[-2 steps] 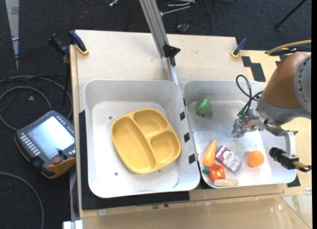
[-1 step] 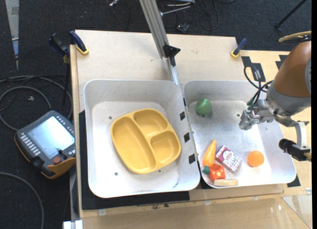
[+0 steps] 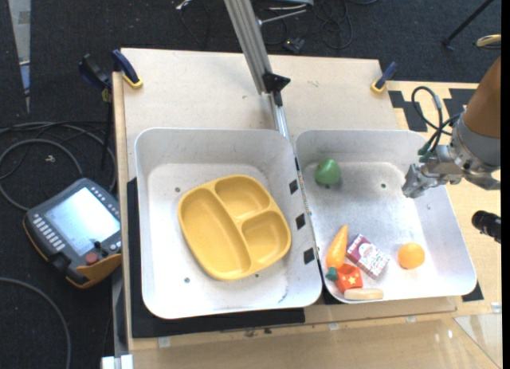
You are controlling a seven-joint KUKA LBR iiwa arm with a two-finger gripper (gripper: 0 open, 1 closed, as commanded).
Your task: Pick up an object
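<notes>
Gripper (image 3: 414,185) sits over the right bin (image 3: 446,224), near that bin's far right corner, reached in from the right edge of the camera view. Arm (image 3: 482,132) grey, orange band visible above the wrist, black cables looping off its upper side. Cannot tell from this slanted view how the gripper is set; nothing is seen clamped in it.

Right bin contents, all apart from the gripper:
- green round object (image 3: 327,172), near the far left corner of the bin, well to the left of the gripper and roughly level with it.
- orange ball (image 3: 411,256), near the bin's front right, below the gripper in the view and closest to it of the lot.
- pink-and-white carton (image 3: 367,257), lying tilted, just left of the orange ball.
- carrot-shaped piece (image 3: 337,245), slanted, touching or just beside the carton's left side.
- red piece (image 3: 349,278), at the front edge below the carrot, with a pale elongated piece (image 3: 362,295) lying just in front of it against the bin's front rim.

Left bin (image 3: 159,200) holds a yellow divided plate (image 3: 234,225) with three compartments, lying flat, about centred. Well apart from the gripper.

Bench (image 3: 207,88) is pale board; yellow-tipped clamps at its far corners. A metal pole (image 3: 247,25) runs from the far side down to the junction between the bins. Teach pendant (image 3: 73,232) on the dark floor left of the bench.
</notes>
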